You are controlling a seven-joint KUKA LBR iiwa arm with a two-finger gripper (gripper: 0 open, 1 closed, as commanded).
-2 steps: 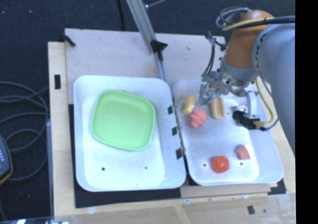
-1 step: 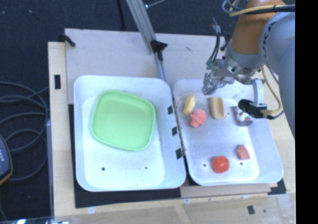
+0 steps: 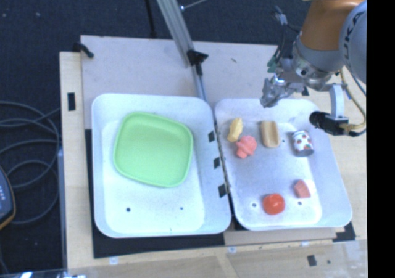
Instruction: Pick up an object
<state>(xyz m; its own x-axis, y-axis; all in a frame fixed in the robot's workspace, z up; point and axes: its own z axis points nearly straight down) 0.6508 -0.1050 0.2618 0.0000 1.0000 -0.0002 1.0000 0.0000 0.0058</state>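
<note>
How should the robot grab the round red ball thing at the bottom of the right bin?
Come straight down from above onto the red ball and pinch across its middle. It is round, so any direction works, and it sits apart from the pink block, leaving room on both sides for the hand.

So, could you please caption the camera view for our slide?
Gripper above right bin of small items; green plate in left bin.

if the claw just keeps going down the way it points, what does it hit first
Most likely the right bin's floor near its back rim, just behind the tan bread roll. The claw points down there and nothing seems to lie under it, though height is hard to judge from this slanted view.
</note>
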